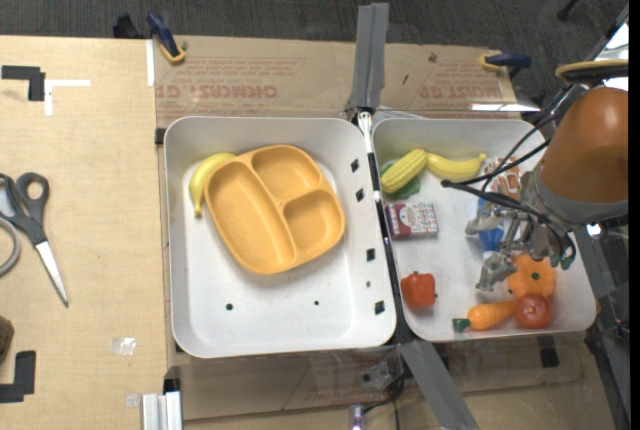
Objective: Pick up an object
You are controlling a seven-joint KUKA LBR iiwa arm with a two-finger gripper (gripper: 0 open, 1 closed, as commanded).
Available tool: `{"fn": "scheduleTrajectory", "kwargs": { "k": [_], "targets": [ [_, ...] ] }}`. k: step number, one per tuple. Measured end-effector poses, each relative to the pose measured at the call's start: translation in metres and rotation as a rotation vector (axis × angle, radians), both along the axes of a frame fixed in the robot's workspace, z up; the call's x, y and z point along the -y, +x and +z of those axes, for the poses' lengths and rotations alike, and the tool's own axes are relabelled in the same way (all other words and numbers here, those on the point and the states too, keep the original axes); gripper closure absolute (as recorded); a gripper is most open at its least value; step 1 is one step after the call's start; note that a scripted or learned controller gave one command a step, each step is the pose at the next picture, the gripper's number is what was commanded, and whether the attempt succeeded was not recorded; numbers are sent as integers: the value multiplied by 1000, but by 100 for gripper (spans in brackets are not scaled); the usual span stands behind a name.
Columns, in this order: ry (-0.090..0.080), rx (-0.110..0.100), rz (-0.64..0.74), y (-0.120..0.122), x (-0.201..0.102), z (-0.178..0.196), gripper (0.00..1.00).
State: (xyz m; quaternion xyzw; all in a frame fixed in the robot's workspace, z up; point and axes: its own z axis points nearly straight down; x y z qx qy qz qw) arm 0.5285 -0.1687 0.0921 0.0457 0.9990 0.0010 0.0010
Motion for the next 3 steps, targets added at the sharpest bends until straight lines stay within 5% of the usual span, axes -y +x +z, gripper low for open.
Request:
{"fn": "scheduleTrajectory", "kwargs": {
  "k": [1,2,3],
  "targets": [
    [8,-3,48,41,45,0,0],
    [-1,0,-77,2,32,0,0],
    [-2,5,-75,4,31,10,100]
  ]
}}
